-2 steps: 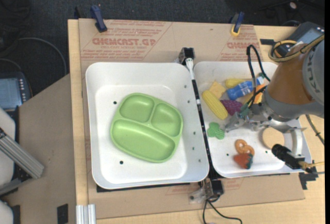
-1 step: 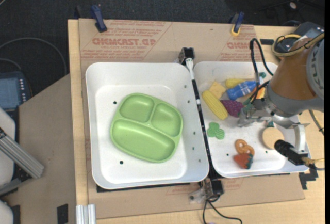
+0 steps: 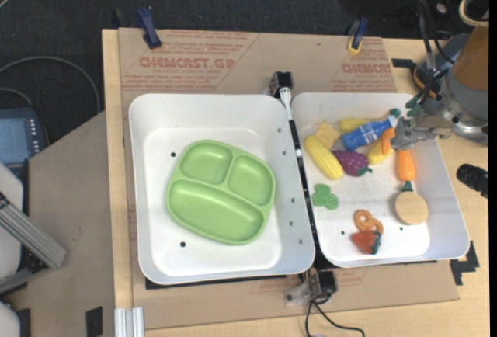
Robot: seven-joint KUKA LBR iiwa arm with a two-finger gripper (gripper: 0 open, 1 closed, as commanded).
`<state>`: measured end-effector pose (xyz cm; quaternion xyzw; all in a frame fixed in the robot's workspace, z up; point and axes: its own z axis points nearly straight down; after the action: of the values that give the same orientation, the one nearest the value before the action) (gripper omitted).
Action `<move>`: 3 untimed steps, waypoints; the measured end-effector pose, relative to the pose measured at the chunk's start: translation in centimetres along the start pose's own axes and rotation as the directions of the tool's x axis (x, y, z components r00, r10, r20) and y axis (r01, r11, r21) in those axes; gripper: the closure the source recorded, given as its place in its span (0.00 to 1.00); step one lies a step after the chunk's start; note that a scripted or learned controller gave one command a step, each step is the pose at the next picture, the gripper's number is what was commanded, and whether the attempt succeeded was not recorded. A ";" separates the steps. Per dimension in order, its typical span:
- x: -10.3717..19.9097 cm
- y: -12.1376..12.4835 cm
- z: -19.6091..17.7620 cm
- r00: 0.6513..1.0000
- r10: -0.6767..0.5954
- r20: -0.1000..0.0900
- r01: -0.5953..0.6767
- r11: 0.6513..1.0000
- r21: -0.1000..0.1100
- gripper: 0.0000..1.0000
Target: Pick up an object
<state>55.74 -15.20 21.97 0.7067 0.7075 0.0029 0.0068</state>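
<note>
The right bin holds several toy foods. A yellow corn cob, purple grapes and a blue bottle lie in its upper part, with an orange carrot to their right. A tan round bun, a pretzel, a red piece and a green piece lie nearer the front. My gripper reaches in from the right and hangs low at the bin's upper right, just right of the blue bottle and above the carrot. Nothing is visibly held in it.
The left bin holds a green divided plate. A black-tipped divider runs between the bins. Clamps hold the brown board at its back edge. The arm's grey body stands over the right bin's far right corner.
</note>
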 end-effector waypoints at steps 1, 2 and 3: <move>0.2 -0.3 0.7 1.000 0.000 -0.005 0.000 1.000 0.013 0.00; 1.9 -0.4 14.2 1.000 0.000 -0.007 0.000 1.000 0.018 0.00; 5.6 4.3 13.5 1.000 -0.003 -0.001 0.003 1.000 0.008 0.00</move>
<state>60.21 -9.66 8.54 0.7057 0.7085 0.0004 0.0039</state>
